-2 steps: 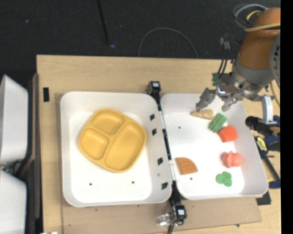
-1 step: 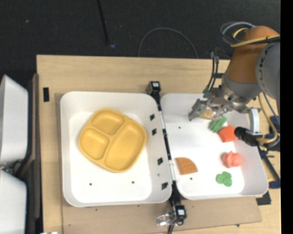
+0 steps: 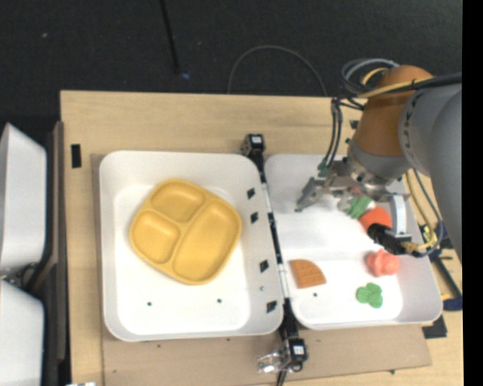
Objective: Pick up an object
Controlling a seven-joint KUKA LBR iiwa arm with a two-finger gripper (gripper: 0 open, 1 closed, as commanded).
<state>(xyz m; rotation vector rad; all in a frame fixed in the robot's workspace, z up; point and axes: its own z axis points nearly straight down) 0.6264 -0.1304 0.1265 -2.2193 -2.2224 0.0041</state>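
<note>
Claw (image 3: pixel 318 190) hangs over the upper part of the right bin (image 3: pixel 338 316), fingers (image 3: pixel 306 198) splayed apart, i.e. open, w/ nothing between them. Above it the grey arm (image 3: pixel 435 127) w/ its orange band (image 3: pixel 384 115) comes in from the right.

Right bin contents: brown wedge (image 3: pixel 307 274) near the bin's left wall; green piece (image 3: pixel 369 295) low in the bin; pink piece (image 3: pixel 382 263) above and right of that; orange piece (image 3: pixel 376 218) and another green bit (image 3: pixel 357 208) close under the wrist, partly hidden by it. All lie on the bin floor, none touching the fingers.

Left bin (image 3: pixel 121 312) holds a yellow plate (image 3: pixel 185 231) w/ three compartments, lying tilted in the middle. Both bins sit side by side on the worktop (image 3: pixel 145 119), touching along the centre. Black cable (image 3: pixel 278 55) loops off the worktop's back edge.
</note>
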